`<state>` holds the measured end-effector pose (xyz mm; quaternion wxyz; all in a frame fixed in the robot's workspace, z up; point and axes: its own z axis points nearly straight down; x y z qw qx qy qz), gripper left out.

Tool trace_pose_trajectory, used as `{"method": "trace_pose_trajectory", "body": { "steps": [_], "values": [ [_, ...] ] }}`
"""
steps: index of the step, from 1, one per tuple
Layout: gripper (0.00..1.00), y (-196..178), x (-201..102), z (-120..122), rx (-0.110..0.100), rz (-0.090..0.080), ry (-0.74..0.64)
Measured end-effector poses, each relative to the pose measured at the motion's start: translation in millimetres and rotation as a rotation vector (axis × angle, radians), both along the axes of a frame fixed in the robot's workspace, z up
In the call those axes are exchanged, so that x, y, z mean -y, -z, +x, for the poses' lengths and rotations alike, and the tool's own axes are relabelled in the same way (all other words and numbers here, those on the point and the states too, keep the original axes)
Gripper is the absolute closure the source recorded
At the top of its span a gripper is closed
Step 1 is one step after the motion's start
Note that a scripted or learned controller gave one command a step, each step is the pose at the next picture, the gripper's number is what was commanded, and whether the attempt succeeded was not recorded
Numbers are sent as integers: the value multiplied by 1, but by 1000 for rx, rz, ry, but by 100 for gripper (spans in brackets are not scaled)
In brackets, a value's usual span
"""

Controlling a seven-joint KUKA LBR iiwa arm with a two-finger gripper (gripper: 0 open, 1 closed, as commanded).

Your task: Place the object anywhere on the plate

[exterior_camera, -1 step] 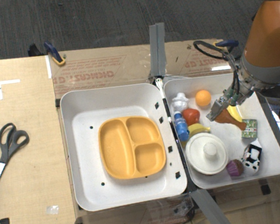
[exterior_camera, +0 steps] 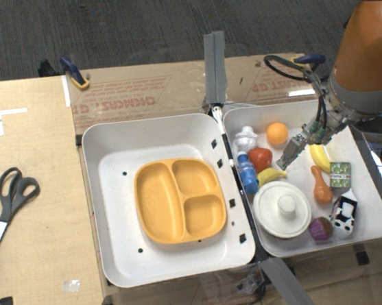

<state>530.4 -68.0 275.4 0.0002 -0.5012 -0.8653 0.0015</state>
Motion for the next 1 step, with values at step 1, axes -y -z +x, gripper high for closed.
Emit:
{"method": "trace_pose_trajectory", "body": {
  "steps": [1],
  "values": [
    [0,10,49,-53,0,0,315]
  ]
}}
